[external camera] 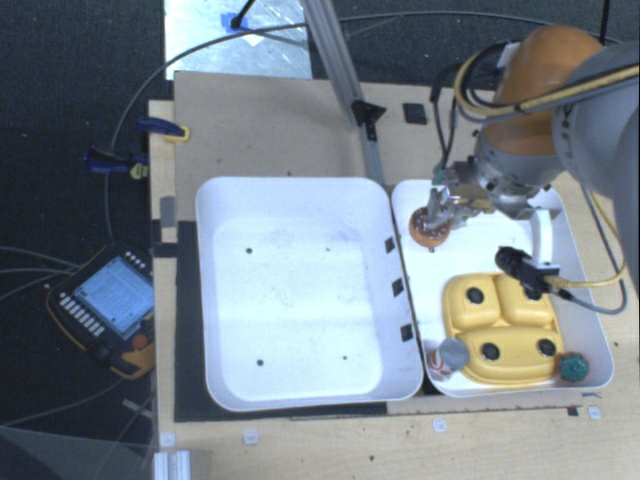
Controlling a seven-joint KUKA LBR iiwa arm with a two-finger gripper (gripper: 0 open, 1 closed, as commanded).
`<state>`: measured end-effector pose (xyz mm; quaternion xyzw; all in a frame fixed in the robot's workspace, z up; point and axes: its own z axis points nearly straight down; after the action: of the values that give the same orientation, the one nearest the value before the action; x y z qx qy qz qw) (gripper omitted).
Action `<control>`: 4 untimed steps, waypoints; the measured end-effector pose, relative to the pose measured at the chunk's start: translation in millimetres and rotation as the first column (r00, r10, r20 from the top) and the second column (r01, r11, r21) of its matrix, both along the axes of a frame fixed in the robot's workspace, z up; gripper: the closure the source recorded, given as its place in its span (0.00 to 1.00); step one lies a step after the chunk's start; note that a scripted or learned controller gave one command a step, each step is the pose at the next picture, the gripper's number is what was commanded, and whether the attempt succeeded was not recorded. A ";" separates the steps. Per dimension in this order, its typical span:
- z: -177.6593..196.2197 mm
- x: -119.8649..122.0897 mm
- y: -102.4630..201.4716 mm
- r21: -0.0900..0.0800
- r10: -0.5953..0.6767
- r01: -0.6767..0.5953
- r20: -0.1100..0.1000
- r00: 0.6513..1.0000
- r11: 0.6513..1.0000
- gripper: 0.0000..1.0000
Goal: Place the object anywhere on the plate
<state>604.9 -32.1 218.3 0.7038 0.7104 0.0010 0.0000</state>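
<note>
While the gripper (437,218) pinches a small brown object (429,231) over the right bin (577,268), a yellow plate (500,328) lies near.

My arm (590,98) ran off the picture at three o'clock, so most of it was cut off. My gripper (437,218) covered part of the small brown thing (428,232), which was too small to name. My wrist hid the right bin's (590,338) far corner at one o'clock. The yellow plate (500,328) hid the bin floor under it.
</note>
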 end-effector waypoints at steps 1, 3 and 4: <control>-4.0 7.4 46.5 0.000 0.000 0.000 0.001 1.000 1.000 1.00; -3.9 15.2 153.0 0.001 0.001 -0.001 0.000 1.000 1.000 1.00; 5.3 18.4 198.4 0.002 0.000 0.000 0.001 1.000 1.000 1.00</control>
<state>623.2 166.4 223.6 0.7037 0.7105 0.0022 -0.0002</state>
